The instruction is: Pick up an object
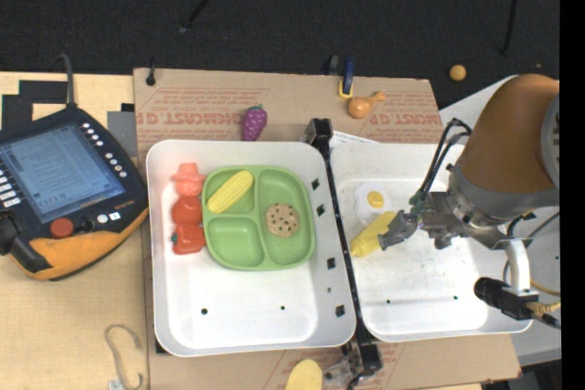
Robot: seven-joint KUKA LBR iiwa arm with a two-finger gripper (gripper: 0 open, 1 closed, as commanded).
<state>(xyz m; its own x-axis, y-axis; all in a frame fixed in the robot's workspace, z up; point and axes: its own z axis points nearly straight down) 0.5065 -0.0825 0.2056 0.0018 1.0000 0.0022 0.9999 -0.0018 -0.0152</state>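
In the right bin (439,310) an elongated yellow toy (367,238) lies near the left wall, with a fried-egg toy (373,198) just above it. My gripper (395,231) hangs low over the bin, its tip at the yellow toy's right end. I cannot make out whether anything is held. The left bin (238,324) holds a green divided plate (239,247) with a corn cob (228,190) and a cookie (282,219). Red and pink toys (186,210) lie to the plate's left.
A black rail (334,224) separates the bins. Behind them on the cardboard sit purple grapes (254,121), an orange toy (363,104) and a blue clip (346,88). A control tablet (55,187) lies at the left. A yellow toy (304,374) rests below the bins.
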